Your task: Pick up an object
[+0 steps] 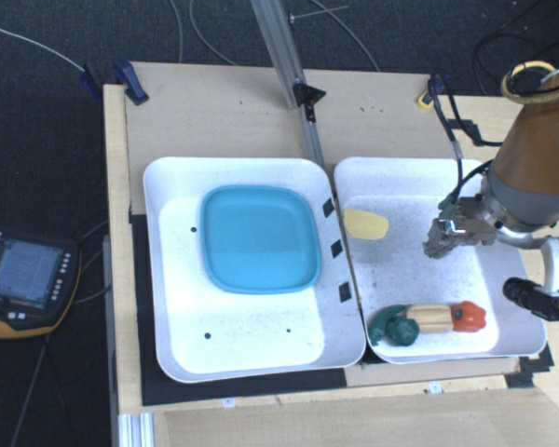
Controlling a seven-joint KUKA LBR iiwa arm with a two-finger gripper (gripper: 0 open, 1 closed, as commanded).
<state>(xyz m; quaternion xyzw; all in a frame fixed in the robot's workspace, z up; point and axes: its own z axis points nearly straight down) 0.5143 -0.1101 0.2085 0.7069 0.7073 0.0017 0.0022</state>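
- Three candidate things lie in the right bin [391,194]: a yellow piece [366,223] near its left wall, and along the front wall a green lump [394,328] touching a wooden-bodied toy with a red end [444,318].
- None of them is lifted; all rest on the bin floor.
- Above the bin's right part, the gripper [441,241] hangs apart from all three; whether it is open or closed, I cannot tell.
- Nothing appears gripped, so approach, grasp and lift all seem left to do.
- Beside it, the left bin [168,250] holds a blue tray [261,238].

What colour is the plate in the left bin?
The plate is light blue, a plain colour with no pattern; the camera view shows it clearly from above.
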